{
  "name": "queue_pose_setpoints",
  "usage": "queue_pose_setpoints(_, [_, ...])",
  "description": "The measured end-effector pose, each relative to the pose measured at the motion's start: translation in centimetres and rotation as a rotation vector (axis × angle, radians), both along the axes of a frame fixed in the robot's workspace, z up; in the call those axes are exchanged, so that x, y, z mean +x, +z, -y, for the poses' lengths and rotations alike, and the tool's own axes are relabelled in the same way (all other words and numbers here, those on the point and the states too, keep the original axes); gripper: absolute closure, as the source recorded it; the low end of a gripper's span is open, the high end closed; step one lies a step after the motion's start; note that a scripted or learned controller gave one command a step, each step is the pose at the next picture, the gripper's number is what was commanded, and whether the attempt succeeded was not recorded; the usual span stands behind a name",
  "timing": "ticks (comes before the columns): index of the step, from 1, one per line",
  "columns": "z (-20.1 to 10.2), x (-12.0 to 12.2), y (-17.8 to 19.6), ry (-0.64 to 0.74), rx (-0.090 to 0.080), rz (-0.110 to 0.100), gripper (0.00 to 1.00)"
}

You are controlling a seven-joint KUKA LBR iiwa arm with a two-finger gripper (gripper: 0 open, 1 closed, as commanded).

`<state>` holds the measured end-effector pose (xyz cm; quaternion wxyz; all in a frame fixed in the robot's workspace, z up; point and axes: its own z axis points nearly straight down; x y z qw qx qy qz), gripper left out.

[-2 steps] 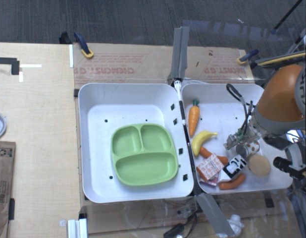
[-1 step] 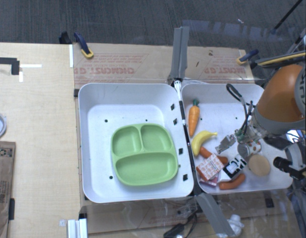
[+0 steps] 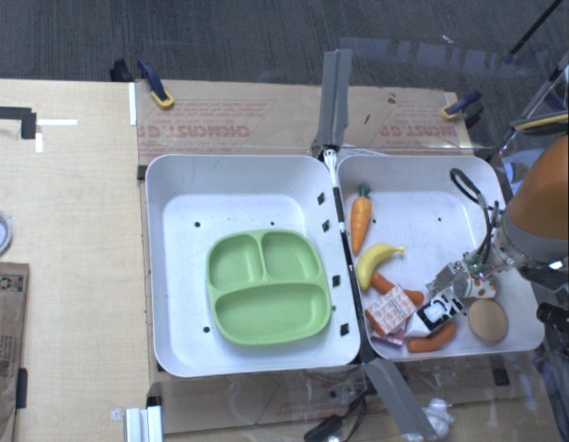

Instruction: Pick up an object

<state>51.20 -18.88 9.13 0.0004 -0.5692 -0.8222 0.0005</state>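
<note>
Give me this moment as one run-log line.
gripper: low in right bin, over black-and-white item | egg: beside | banana, carrot: untouched | green tray: left bin

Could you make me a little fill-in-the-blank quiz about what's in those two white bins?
1. The green divided plate lies in the ____ bin.
2. The carrot lies in the right bin, just above the yellow ____.
3. The plate has ____ compartments.
4. The gripper hovers low in the right bin, and the tan egg lies in that bin's near-____ corner.

Missing words: left; banana; three; right
</note>
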Motion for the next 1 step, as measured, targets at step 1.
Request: queue_pose_setpoints(1, [-0.01,0.08,0.9,-0.003,0.0,0.002,1.0])
